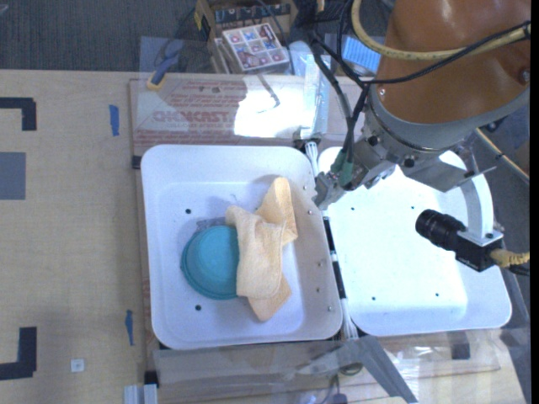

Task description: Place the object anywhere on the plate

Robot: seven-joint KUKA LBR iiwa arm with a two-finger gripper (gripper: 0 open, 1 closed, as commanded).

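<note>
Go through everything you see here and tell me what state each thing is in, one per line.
Blue plate: lying in the left bin, right part covered by the cloth.
Yellow cloth: crumpled, draped over the plate's right side.
Left bin: holds plate and cloth.
Gripper: above the divide between bins, holding nothing visible.

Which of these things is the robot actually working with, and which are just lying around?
For the job:
- yellow cloth
- blue plate
- claw

Lying about:
- patterned box
- cardboard sheet
- blue tape marks
</note>
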